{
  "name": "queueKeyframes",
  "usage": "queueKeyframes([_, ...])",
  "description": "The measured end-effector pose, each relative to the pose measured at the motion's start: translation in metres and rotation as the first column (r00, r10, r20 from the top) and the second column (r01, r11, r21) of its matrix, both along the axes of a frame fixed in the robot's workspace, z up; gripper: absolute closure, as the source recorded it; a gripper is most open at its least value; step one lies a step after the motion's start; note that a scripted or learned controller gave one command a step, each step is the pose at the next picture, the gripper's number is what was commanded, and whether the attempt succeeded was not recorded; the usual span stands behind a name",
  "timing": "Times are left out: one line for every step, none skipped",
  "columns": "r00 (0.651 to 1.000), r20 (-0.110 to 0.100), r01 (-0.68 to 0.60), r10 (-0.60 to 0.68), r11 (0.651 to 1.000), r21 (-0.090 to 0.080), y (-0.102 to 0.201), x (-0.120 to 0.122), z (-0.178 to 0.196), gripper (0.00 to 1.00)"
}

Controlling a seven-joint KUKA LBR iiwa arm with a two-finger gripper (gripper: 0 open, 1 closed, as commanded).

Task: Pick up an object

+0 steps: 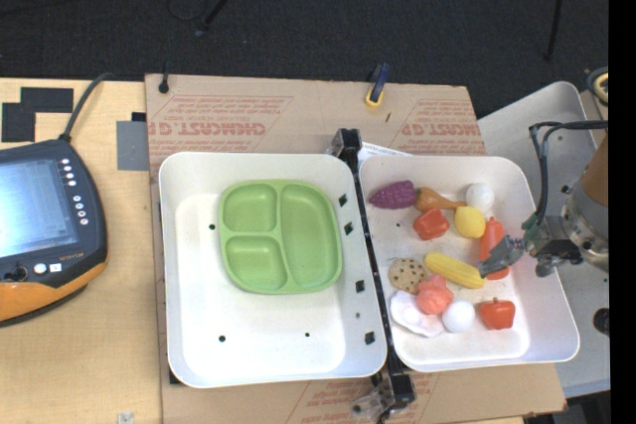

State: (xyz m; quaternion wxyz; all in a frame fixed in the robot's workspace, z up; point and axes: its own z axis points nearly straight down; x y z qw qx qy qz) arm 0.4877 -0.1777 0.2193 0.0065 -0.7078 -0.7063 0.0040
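Where bins meet, corn [454, 269] lying slantwise.

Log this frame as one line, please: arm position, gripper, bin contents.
arm: reaching in over right bin | gripper: low among toy food, beside yellow corn | grasp: unconfirmed | left bin: green divided plate

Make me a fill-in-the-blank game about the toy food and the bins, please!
1. The divided plate in the left bin is ____.
2. The purple grapes lie in the ____ bin.
3. The cookie has dark ____ on it.
4. The gripper reaches in from the ____ side of the view.

Missing words: green; right; spots; right
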Motion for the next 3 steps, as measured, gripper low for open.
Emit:
queueKeyframes([1.000,0.013,-0.002,0.002,1.000,-0.003,0.000,0.003,0.006,0.00])
queueKeyframes([1.000,0.006,-0.005,0.005,1.000,0.000,0.007,0.003,-0.057,0.00])
queueKeyframes([1.000,0.008,-0.005,0.005,1.000,0.000,0.011,-0.001,-0.101,0.00])
